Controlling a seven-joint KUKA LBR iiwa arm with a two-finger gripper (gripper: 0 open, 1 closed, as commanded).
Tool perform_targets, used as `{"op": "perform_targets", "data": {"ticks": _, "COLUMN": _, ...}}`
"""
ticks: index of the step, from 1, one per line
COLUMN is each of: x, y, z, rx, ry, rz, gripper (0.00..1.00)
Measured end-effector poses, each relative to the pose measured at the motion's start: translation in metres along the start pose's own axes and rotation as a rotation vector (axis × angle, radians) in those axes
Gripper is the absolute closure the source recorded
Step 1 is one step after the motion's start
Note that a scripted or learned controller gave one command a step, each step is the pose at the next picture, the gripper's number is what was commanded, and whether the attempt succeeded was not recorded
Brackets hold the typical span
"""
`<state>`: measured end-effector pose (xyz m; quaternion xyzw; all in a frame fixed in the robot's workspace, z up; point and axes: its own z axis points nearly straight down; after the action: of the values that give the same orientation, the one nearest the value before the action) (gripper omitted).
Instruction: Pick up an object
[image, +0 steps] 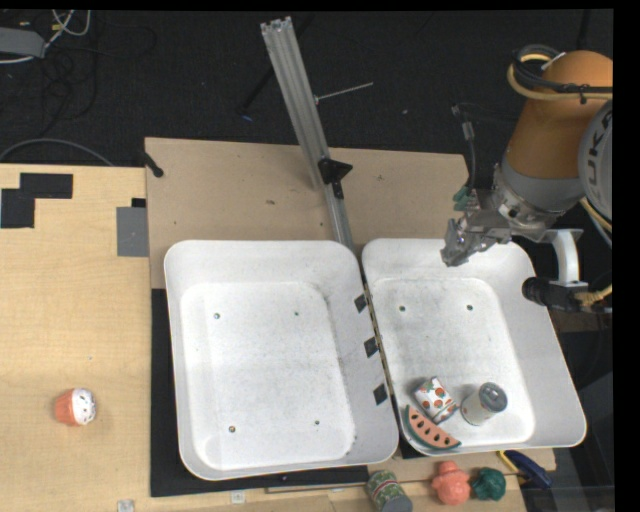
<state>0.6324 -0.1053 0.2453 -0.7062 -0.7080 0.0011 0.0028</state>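
Note:
My gripper (456, 252) hangs over the far rim of the right bin (540, 350), near its back middle, and nothing shows between its fingers. At the near end of that bin lie a red-and-white patterned object (435, 398), a grey cylinder with a cap (484, 403) and a watermelon-slice toy (432, 429) against the front-left corner. All three lie well toward the front of the bin from the gripper.
The left bin (190, 300) sits beside the right one. A slanted metal rail (305, 120) rises behind the bins. Small toys (452, 483) lie on the bench in front of the right bin, and an orange-and-white ball (75, 407) rests far left.

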Motion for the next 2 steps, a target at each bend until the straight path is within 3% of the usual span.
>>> {"op": "perform_targets", "data": {"ticks": 2, "x": 0.101, "y": -0.044, "z": -0.005, "rx": 0.000, "ry": 0.000, "rz": -0.001, "gripper": 1.00}}
